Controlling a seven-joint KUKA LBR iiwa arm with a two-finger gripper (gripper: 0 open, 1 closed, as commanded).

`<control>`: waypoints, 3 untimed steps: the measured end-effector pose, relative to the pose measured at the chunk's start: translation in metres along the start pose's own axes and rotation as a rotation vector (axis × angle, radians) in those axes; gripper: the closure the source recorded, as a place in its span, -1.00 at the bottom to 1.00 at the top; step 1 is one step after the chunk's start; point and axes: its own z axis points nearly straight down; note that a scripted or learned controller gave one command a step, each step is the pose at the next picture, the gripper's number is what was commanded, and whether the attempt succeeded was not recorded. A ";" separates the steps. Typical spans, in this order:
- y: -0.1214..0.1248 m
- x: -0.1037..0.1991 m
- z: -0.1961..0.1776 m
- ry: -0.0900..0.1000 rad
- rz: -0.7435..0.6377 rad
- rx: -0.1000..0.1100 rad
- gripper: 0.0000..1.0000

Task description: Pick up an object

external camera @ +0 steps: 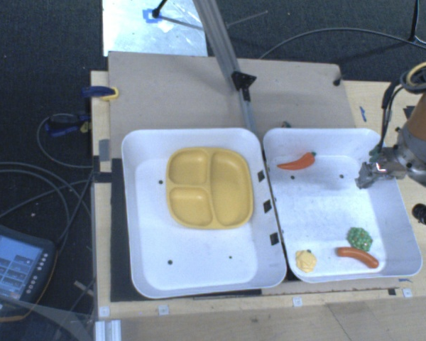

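- The arm comes in from the right edge, its orange band and grey wrist sitting over the far right corner of the right bin.
- The claw points leftward and down, hanging just inside that bin's right wall, over bare white floor.
- Whether the claw is spread or closed cannot be told at this size; nothing shows in its grip.
- In the right bin, an orange chilli pepper lies near the far left corner, well apart from the claw.
- A green broccoli piece sits toward the near right corner, with a red sausage just beside it on the near side.
- A small yellow toy rests at the near left corner of the same bin.
- The left bin holds a yellow divided plate with three compartments, lying flat toward its far side.
- Both bins sit side by side, touching, on a light wooden worktop.
- A slanted grey pole crosses the far part of the worktop, with a black clamp on it.
- The floor around is dark carpet, strewn with cables.
- A handheld control pendant with a lit screen lies at the near left.
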 end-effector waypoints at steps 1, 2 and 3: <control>0.002 -0.001 -0.055 0.000 -0.006 -0.001 1.00; 0.009 0.046 -0.050 0.003 -0.011 0.005 1.00; 0.014 0.090 -0.054 0.004 -0.012 0.005 1.00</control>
